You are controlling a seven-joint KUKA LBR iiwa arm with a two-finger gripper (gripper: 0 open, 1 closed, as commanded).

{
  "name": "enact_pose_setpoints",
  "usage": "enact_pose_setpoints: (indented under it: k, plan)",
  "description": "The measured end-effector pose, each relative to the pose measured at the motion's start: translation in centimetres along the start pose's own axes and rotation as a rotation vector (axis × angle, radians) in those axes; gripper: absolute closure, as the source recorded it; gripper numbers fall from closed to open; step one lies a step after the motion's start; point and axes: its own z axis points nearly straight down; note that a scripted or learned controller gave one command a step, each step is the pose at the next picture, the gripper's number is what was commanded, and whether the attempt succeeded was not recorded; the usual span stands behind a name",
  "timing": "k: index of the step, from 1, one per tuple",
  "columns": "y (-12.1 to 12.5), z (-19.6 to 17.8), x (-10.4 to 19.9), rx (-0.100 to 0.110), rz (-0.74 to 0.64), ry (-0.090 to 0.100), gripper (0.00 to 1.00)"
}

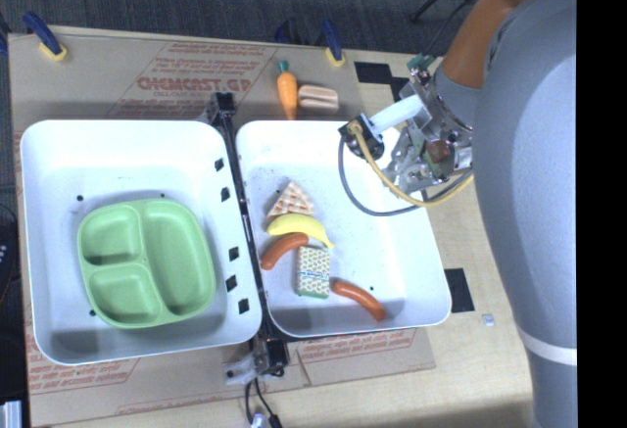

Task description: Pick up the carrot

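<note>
1. The carrot lies outside both bins, on the printed cardboard that covers the desk. It is just beyond the far rim of the right bin, near that bin's far-left corner. Its green top points toward the far edge of the desk and its orange tip toward the rim.
2. Just beside the carrot on the right lies a tan, layered toy food piece; whether the two touch cannot be told. A blue clamp grips the desk's far edge close behind them. To the carrot's left the cardboard is open.
3. The end effector hangs over the right bin's far-right part, close to the right rim and well apart from the carrot. Whether it is spread or pressed together cannot be told, and nothing is seen in it.
4. In the right bin the toys run from the left wall to the near rim: a triangular sandwich wedge, a banana, a sausage, a patterned block and a second sausage. The far half of the floor is bare.
5. The left bin holds a green divided plate toward its near side.
</note>
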Motion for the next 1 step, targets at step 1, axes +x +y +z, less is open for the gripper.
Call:
enact_pose_setpoints:
  k: [1]
  plan:
    - [3.41, -8.35, -2.31, 0.0, -0.008, 0.002, 1.0]
